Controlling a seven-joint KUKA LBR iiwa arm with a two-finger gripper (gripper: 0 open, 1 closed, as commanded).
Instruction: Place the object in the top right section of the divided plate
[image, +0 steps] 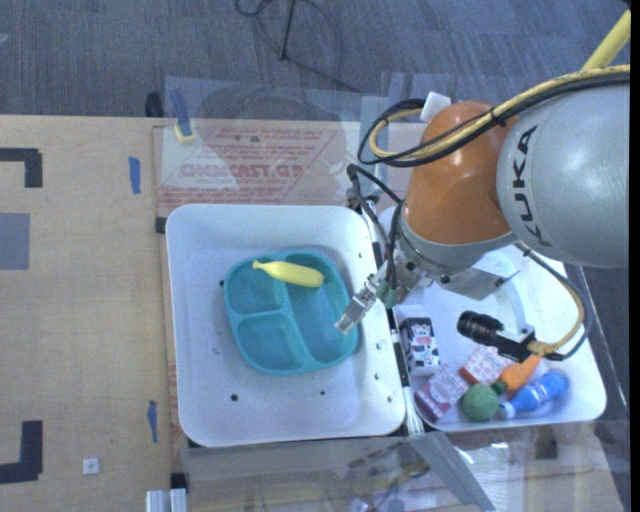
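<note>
A teal divided plate (285, 340) sits in the left white bin (200, 400). A yellow banana-shaped object (290, 272) lies across the plate's far part, its thick end over the upper right section and its thin tip pointing left. My gripper (357, 306) hangs just off the plate's right rim, near the wall between the bins. It is open with nothing between its fingers, and it stands apart from the yellow object.
The right bin (590, 400) holds a small printed box (422, 345), a red packet (440, 393), a green ball (480, 401), an orange piece (518, 374) and a blue bottle (535, 393). The arm's bulk overhangs that bin.
</note>
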